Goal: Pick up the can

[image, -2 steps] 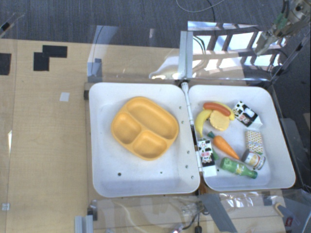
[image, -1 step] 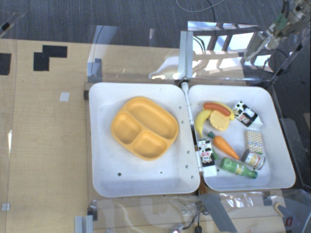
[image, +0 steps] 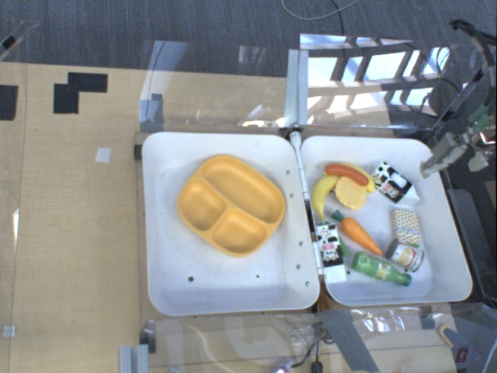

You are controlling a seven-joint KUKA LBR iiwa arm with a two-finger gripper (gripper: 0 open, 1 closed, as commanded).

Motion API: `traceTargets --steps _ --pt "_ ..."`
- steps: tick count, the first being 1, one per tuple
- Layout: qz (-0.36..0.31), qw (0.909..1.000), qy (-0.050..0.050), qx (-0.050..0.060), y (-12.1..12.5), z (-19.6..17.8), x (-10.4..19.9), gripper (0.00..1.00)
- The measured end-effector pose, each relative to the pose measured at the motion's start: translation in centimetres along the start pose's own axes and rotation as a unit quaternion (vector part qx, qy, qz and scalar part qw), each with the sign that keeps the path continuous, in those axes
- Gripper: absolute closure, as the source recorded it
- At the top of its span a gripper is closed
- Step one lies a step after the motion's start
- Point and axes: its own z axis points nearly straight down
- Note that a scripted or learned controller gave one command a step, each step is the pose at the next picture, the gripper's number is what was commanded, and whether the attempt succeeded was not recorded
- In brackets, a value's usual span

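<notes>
left bin (image: 167, 286): we've just got the yellow tray (image: 231, 204) sitting in it, three compartments, nothing to do with this job.

right bin (image: 443, 290): all the clutter is here. Going across we see the banana (image: 320, 195), a cow-print carton (image: 329, 245) against the divider, the sausage (image: 349, 172), a carrot (image: 361, 235), the green bottle (image: 380, 269), then another cow-print carton (image: 391, 183) up top.

can (image: 406, 256): lying on its side in the lower right part of the right bin, shiny end facing down-right. The bottle's cap end is touching or just beside it below, and a patterned box (image: 407, 227) sits just above it. Tight spot, we reckon.

can axis: looks to run up-left to down-right, so we'd guess the fingers want to close across that line.

pincer (image: 439, 160): hanging over the bin's upper right edge, nothing in it as far as we can see. Too blurry to say if it's wide or narrow, so we can't tell.

the bit that matters: the can lies below and a little left of the pincer in this view, well apart. We'd say the arm has to travel down along the right side of the bin and then drop.
</notes>
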Motion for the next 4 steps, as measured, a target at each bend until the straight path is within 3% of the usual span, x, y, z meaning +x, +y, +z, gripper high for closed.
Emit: traceTargets --steps 1,2,3,4 --pt "-0.1 0.995 0.0 0.0 0.4 6.9 2.6 0.0" --pt "-0.101 0.9949 -0.001 -0.004 0.6 5.7 2.6 1.0" --pt "-0.101 0.9949 -0.001 -0.004 0.6 5.7 2.5 0.0" --pt "-0.103 0.9946 -0.003 -0.007 0.7 4.4 2.5 1.0"
